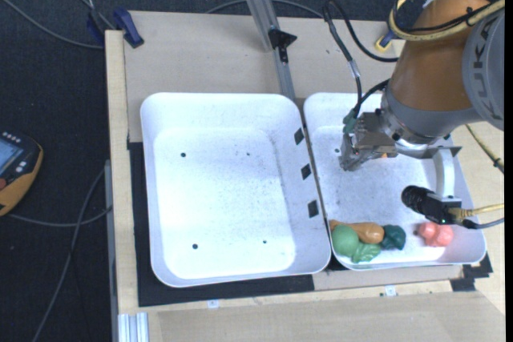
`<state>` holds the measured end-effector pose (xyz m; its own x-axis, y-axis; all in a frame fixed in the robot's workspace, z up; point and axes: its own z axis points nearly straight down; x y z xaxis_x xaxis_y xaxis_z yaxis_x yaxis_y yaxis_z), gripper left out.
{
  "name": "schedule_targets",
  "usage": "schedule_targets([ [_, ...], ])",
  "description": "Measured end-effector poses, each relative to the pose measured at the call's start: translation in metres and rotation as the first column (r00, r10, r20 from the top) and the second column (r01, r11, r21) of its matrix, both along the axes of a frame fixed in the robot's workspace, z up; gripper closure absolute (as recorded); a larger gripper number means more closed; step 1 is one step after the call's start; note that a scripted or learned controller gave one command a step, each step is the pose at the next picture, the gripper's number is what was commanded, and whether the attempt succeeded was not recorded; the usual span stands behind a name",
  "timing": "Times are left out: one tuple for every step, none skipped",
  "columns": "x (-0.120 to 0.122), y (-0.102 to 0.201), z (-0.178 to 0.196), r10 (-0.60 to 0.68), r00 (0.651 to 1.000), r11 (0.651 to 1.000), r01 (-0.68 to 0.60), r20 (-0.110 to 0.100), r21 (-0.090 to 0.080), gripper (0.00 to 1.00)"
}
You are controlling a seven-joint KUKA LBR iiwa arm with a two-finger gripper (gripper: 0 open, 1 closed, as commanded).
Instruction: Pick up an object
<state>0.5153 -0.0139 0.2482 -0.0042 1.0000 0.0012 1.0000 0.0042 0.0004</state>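
Near edge of right white bin [365,200]: I see green rounded plastic toy [351,243] at near-left corner. Orange oval piece [370,233] touches it, dark teal lump [393,237] just beside. Pink soft lump [434,234] sits toward near-right corner. Farther in, gripper [351,162] hangs over bin's left side, apart from all four; I cannot tell whether spread or pressed together. Left white bin [216,196] alongside.

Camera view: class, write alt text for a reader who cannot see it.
The arm's gripper hangs over the middle of the right bin. Along that bin's near edge lie a green toy, an orange piece, a dark green piece and a pink piece. The left bin sits alongside.
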Motion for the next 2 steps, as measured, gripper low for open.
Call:
schedule_targets([
  [0.004, 0.056, -0.010, -0.001, 1.000, 1.000, 0.001, -0.001, 0.000, 1.00],
  [0.016, 0.105, -0.003, 0.000, 1.000, 1.000, 0.000, 0.000, 0.000, 1.00],
])
